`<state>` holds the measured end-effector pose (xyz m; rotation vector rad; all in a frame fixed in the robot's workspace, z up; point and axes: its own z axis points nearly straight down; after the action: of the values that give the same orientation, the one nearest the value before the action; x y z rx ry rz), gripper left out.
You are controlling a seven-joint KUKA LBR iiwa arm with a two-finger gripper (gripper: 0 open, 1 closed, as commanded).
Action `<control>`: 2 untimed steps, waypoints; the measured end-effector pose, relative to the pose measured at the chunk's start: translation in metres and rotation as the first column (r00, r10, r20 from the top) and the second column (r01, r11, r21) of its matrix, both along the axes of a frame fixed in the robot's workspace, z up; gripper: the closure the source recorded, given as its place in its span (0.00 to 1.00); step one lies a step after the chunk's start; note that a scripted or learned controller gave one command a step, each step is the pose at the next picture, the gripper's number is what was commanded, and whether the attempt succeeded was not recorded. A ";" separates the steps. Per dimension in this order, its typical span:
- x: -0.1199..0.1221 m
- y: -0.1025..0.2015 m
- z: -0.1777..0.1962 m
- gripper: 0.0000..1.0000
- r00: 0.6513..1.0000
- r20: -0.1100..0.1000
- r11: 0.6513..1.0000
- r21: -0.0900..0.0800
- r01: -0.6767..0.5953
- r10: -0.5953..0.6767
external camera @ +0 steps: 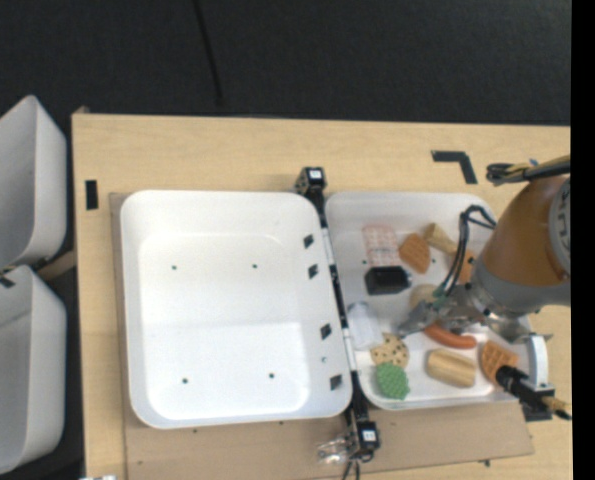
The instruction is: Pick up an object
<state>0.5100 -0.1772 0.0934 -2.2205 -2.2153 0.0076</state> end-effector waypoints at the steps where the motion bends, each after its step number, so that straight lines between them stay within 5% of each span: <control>1: 0.047 0.050 0.004 0.00 1.000 0.006 1.000 0.001 -0.009 0.009; 2: 0.129 0.073 0.004 0.00 1.000 0.004 1.000 0.000 -0.009 0.009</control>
<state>0.6395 -0.1041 0.0977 -2.2130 -2.2269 0.0035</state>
